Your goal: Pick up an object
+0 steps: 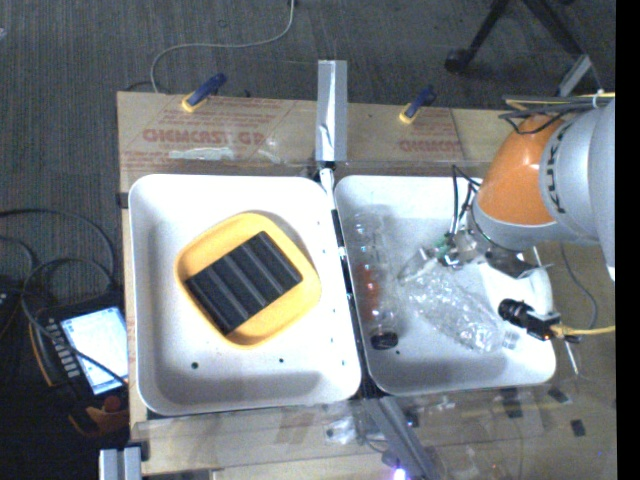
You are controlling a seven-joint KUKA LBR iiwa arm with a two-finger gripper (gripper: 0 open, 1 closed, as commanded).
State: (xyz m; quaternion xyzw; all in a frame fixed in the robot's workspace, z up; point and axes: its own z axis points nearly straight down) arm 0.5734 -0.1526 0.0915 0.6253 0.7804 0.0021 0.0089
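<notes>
A yellow dish with a black ridged insert [250, 277] lies in the left bin [160, 368]. In the right bin [400, 203] a clear plastic bottle [370, 283] with a dark cap lies along the left wall. A crumpled clear plastic bag [455, 303] sits in the bin's middle. My gripper [452, 251] hangs low over the bag's upper edge, below the orange wrist band [510, 193]. The arm's body hides how the fingers stand.
Two blue clamps [203, 91] [418, 103] hold the cardboard backing behind the bins. A metal divider post [331, 118] stands between the bins at the back. A black cable connector [520, 314] hangs off the arm over the right bin's right side.
</notes>
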